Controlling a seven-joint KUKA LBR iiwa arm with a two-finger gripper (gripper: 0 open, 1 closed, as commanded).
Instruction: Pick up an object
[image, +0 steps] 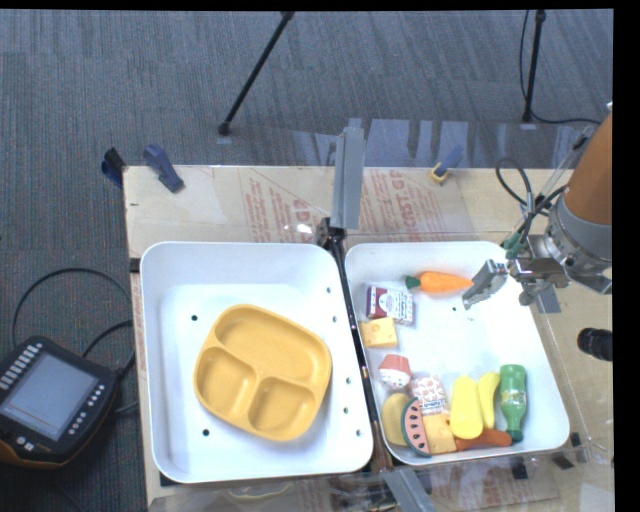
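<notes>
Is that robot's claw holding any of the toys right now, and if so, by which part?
Nothing is held. The claw hangs open above the right bin, just right of the toy carrot, with nothing between its fingers.

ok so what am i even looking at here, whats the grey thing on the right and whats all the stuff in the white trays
This is one picture from a camera fixed above a bench, looking down at a slant. The grey and orange thing at the right is a robot arm; the metal piece at its end is its gripper, a two-finger claw for picking things up. It hangs over the right bin, beside a toy carrot, and nothing is between its fingers. That bin also holds more toy food: a small carton, a cheese block, a green bottle, yellow pieces and a watermelon slice. The left bin holds a yellow divided plate. On the floor at left lies the arm's handheld controller.
</notes>
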